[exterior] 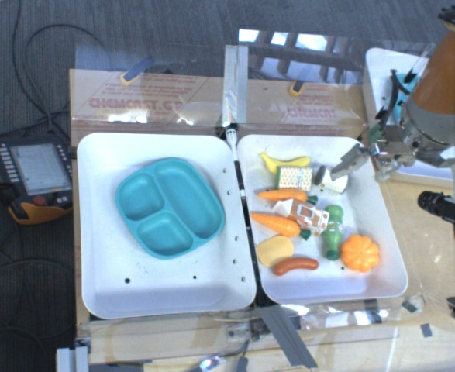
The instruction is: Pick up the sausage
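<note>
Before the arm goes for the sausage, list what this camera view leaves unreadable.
- Gripper: small and dark over the right bin; open or shut cannot be told.
- Arm: cut off by the right edge.
- Small printed packets between the carrots: too small to read.
- Green vegetable: too small to identify.
- Sausage: in plain sight at the bin's front, beside a pale yellow piece; contact unclear.

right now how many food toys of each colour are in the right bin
In the right white bin:
orange: 3, two carrots and a pumpkin
yellow: 2, a banana and a rounded piece
green: 1, a vegetable
reddish-brown: 1, the sausage
printed boxes: 2
total: 9
</note>
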`<state>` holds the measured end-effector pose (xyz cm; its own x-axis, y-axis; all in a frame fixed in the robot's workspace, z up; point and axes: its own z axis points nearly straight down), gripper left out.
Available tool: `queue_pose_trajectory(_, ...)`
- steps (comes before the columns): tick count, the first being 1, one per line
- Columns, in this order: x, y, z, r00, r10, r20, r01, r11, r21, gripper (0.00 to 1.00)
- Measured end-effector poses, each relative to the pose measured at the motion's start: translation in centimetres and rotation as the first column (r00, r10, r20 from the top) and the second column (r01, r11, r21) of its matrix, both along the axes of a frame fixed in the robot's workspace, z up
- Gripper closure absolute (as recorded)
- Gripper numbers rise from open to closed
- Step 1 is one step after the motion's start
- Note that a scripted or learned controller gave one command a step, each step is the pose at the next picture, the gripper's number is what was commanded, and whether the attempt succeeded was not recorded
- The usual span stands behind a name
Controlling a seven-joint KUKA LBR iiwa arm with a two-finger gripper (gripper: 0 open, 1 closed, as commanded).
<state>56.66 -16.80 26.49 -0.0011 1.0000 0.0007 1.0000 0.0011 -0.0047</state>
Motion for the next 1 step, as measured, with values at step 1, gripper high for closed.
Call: queue_pose_trajectory(1,0.00,0.00,0.00,1.000,0.000,0.000,0.000,1.000,0.000,0.00)
